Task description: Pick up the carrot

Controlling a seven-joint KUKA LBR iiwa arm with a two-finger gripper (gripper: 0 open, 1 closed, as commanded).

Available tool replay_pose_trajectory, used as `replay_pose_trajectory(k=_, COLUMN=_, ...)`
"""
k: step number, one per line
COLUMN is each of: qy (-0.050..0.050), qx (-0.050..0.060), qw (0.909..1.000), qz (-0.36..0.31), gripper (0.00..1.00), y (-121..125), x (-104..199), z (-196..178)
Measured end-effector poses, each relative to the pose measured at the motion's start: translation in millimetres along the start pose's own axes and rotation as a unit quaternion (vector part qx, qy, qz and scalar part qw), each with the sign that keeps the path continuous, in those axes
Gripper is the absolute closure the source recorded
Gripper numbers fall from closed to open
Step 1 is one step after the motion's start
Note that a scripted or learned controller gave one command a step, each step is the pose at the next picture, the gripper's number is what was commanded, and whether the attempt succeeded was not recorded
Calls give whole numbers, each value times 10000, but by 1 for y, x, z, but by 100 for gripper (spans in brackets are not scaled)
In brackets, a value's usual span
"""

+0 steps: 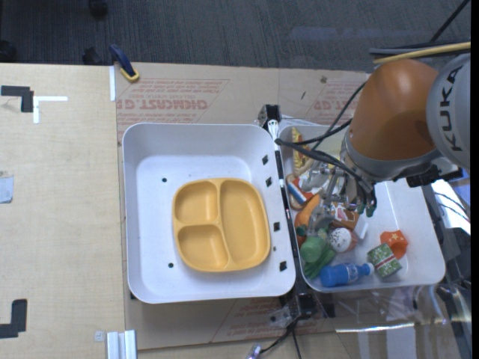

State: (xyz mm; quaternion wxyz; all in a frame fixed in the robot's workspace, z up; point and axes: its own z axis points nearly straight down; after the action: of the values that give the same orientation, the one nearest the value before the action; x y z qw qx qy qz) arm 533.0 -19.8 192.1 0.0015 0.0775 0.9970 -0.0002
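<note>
In the right bin, the gripper hangs over the carrot. Its grip state cannot be told. A yellow plate sits in the left bin.

plate in left bin | carrot, ball, bottle — right bin

Even, bright overhead light falls on the scene. The left bin shows a soft shadow along its inner walls, and the yellow divided plate is clearly lit. The arm's orange band carries a mild sheen. Small toys in the right bin look slightly soft.
</note>
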Motion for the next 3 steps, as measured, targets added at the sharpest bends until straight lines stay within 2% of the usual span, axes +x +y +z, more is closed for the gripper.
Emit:
replay_pose_trajectory(k=1, qy=-7, qx=-2, qw=9990, qz=-445, gripper=0, y=25, x=5, z=0)
replay_pose_trajectory(k=2, qy=8, qx=-3, qw=9989, qz=478, gripper=0, y=82, x=67, z=0)
replay_pose_trajectory(k=3, qy=5, qx=-8, qw=9981, qz=-613, gripper=0, y=128, x=49, z=83)
